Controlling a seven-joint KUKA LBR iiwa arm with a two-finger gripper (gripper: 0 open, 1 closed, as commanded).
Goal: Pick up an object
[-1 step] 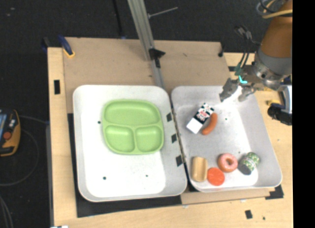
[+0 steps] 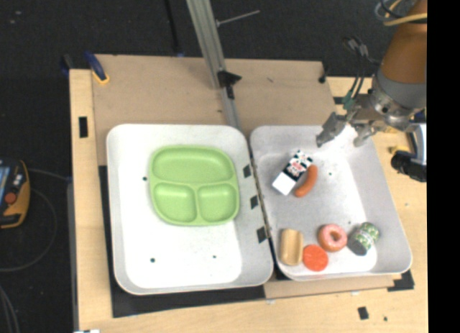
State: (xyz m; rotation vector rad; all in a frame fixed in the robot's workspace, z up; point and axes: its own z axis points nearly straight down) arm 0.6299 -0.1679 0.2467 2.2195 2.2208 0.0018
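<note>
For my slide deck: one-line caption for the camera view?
Open pincer above right bin of toy food; green divided plate in left bin.

A pale wooden bench point(image 2: 180, 94) stands on a dark, carpet-like floor point(image 2: 86, 8), seen from above at a slant. A grey metal post point(image 2: 208, 44) rises from the bench's far side and leans toward the upper edge. Black tape marks dot the bench's left edge and near right corner. A blue-and-yellow clamp point(image 2: 97, 69) grips the far left corner. On the floor at left lies an orange-and-black device point(image 2: 13, 193) trailing dark cables. Light is even and soft.
</note>
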